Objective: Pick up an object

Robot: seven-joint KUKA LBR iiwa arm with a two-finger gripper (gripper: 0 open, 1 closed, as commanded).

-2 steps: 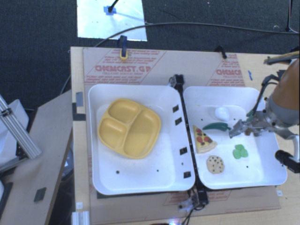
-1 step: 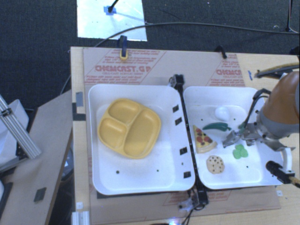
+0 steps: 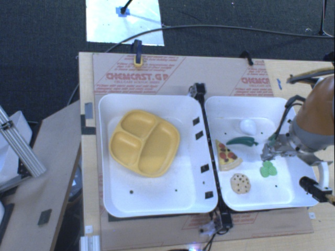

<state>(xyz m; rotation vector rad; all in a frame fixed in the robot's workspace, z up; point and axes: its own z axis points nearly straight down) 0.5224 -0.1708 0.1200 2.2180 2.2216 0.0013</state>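
Green plastic is sitting directly under the gripper (image 3: 270,155): a small toy broccoli floret (image 3: 268,169) lying in the right bin (image 3: 230,109), near its right side. The arm (image 3: 314,116) is hanging over it from the right. Whether the pincer is wide or narrow cannot be told from here.

The floret is looking light, rigid and somewhat slick, so a grasp across its middle is appearing safest. It is compact, with no clear long axis or heading.

Alternatives are lying to the left: a green chili pepper (image 3: 242,140) with its long axis running left-right, a pizza slice (image 3: 227,155) pointing its tip toward the far wall, and a cookie (image 3: 240,183) lying flat.
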